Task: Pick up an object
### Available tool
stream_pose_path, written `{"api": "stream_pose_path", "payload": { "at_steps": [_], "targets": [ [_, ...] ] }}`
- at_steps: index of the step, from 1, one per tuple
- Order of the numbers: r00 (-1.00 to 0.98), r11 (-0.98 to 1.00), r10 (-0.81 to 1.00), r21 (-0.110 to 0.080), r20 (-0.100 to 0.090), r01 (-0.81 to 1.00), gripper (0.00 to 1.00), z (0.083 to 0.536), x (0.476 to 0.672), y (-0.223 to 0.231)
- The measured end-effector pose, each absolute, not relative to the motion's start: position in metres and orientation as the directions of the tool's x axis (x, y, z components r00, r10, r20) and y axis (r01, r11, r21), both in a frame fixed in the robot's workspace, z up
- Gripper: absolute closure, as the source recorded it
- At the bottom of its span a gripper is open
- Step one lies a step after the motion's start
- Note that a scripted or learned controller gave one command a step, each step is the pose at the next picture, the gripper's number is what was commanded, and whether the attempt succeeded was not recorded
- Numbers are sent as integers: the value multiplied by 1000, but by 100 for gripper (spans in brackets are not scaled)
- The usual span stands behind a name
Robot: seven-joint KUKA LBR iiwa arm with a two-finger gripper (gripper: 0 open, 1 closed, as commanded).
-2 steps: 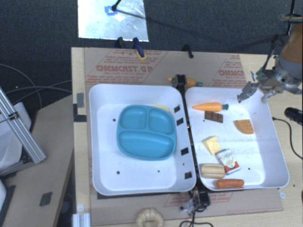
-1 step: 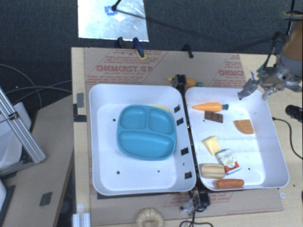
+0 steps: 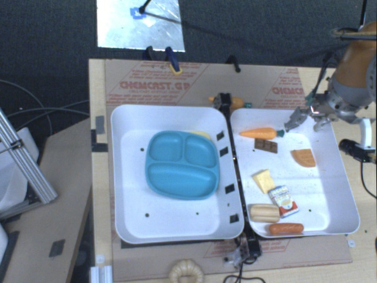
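My gripper (image 3: 308, 121) hangs over the far right corner of the right bin (image 3: 347, 208), open, with nothing between its fingers. Just left of it in that bin is an orange carrot (image 3: 259, 133), and a brown chocolate bar (image 3: 265, 146) lies below the carrot. An orange bread slice (image 3: 303, 157) sits a little nearer than the gripper. Toward the front lie a yellow cheese wedge (image 3: 263, 180), a small red and white carton (image 3: 284, 200), a bread roll (image 3: 264, 213) and a sausage (image 3: 286, 229).
The left bin (image 3: 126, 205) holds a blue divided plate (image 3: 181, 164) with a yellow piece (image 3: 202, 134) behind it. Black clips join the bins along the divider (image 3: 231, 170). A foil sheet (image 3: 138, 16) lies beyond the bench.
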State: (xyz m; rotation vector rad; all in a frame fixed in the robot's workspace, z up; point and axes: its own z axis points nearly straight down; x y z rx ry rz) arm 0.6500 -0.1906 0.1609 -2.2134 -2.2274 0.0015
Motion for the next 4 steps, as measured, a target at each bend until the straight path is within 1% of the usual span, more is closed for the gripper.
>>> {"api": "stream_pose_path", "payload": {
  "at_steps": [1, 2, 3, 4],
  "targets": [
    [-2, 2, 1000, -1, -1, 1000, 0, 115, 652, -199],
    [-5, 5, 1000, 0, -1, 1000, 0, 83, 652, -198],
    [-7, 7, 1000, 7, -3, 1000, 100, 97, 654, -198],
    [-5, 5, 1000, 9, -2, 1000, 100, 163, 659, -199]
  ]
}}
